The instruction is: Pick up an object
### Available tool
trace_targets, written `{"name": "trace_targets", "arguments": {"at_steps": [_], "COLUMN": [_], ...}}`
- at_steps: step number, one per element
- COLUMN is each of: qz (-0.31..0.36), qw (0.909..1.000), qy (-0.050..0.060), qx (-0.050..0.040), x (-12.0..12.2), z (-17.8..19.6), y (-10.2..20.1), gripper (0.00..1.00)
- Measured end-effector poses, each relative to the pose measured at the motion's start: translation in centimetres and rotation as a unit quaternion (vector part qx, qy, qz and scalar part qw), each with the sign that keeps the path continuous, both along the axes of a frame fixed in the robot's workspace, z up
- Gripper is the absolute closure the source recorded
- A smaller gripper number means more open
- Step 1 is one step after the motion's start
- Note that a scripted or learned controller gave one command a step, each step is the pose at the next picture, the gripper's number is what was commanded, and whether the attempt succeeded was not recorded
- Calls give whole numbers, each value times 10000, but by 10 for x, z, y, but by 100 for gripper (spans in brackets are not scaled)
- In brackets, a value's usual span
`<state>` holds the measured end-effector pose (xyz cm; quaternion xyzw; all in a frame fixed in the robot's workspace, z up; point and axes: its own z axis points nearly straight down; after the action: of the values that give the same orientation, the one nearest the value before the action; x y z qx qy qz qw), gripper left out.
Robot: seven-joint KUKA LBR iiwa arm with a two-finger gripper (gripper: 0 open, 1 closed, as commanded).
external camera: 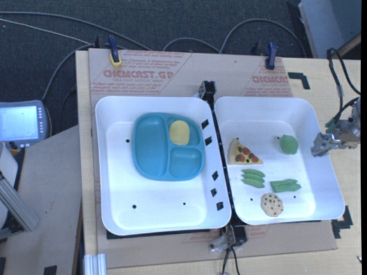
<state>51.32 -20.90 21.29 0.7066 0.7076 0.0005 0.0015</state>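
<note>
Reading "CHEMCAST GP" in red on the brown board (143,67) under both bins. Hanging just outside the right bin's (304,109) right rim: the gripper (324,145) (jaw state impossible to tell). Lying well apart inside that bin: pizza slice (243,153), green ball (289,144), cookie (272,204), two pea pods (253,177). Sitting in the left bin (114,171): blue tray (155,153) bearing a yellow piece (179,132).

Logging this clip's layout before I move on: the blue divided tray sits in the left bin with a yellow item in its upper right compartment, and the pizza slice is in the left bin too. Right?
Not quite. The pizza slice lies in the right bin, near its left wall, as the camera view shows. The rest holds: the blue divided tray sits in the left bin with the yellow item in its upper right compartment.
</note>
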Motion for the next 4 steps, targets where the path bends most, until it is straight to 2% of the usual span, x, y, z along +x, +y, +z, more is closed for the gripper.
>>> {"name": "trace_targets", "arguments": {"at_steps": [1, 2, 3, 4], "qz": [2, 15, 31, 17], "qw": [10000, 10000, 10000, 10000], "qy": [-1, 38, 35, 42], "qx": [-2, 23, 28, 19], "x": [-2, 4, 7, 6], "z": [43, 27, 33, 20], "y": [-5, 49, 107, 165], "gripper": [100, 100, 100, 100]}}
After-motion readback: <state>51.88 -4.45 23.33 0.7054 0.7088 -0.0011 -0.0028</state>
